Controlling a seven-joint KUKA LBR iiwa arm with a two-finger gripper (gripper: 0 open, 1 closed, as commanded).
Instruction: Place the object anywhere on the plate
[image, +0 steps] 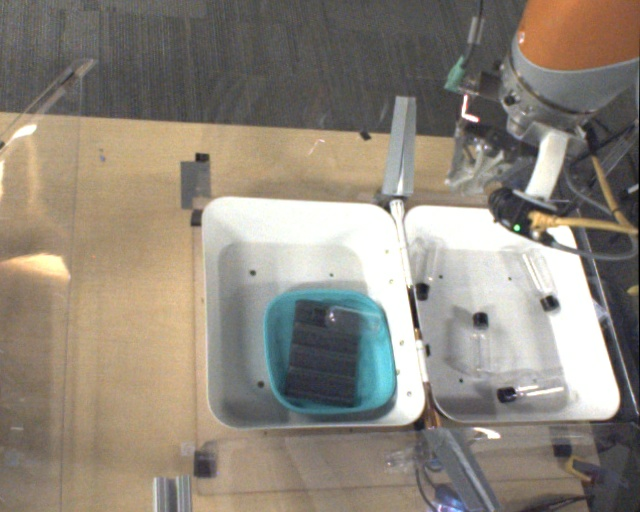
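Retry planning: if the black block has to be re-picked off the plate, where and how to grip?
Grip the black block across its short width, mid-length, coming straight down. It lies flat in the teal plate, long axis roughly up-down in view, and the rim blocks side approaches.

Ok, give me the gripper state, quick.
Two-finger gripper: cannot be told; it sits above the right white bin's far edge, with nothing seen in it.

Premises: a robotics laboratory. A pale wood counter carries two shallow white bins fixed side by side with a metal divider bracket between them. An industrial arm trails exposed cabling over grey carpet flooring.
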